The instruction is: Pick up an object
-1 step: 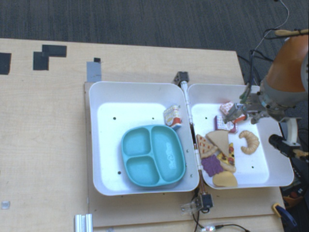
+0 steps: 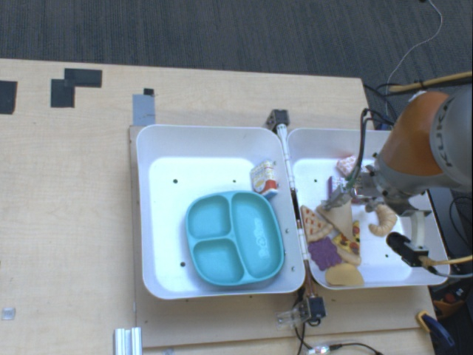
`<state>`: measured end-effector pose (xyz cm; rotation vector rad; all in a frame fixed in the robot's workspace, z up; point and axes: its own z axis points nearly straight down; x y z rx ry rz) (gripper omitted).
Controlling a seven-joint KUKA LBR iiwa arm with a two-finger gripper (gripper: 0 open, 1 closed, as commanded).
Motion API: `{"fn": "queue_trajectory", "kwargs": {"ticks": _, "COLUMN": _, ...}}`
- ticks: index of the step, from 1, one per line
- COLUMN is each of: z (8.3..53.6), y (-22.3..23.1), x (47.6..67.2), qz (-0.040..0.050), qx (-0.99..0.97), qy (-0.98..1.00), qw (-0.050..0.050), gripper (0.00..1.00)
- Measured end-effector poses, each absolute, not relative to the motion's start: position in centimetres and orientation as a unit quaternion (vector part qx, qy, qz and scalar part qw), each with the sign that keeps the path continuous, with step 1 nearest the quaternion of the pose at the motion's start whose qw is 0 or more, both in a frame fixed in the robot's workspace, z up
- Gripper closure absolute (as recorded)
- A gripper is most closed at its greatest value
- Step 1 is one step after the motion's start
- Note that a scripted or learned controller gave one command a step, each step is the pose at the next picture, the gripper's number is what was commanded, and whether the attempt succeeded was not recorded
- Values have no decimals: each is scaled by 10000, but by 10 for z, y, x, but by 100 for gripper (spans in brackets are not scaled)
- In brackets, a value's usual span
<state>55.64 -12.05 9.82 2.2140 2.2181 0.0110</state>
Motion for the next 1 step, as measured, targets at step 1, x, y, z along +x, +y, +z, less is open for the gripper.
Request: {"fn": "queue_trajectory", "kwargs": {"ticks": 1, "z": 90, "y": -100, "x": 493, "qz": 61, "qx": 7066, "qy": 7075, "qw": 78, "gripper": 0}}
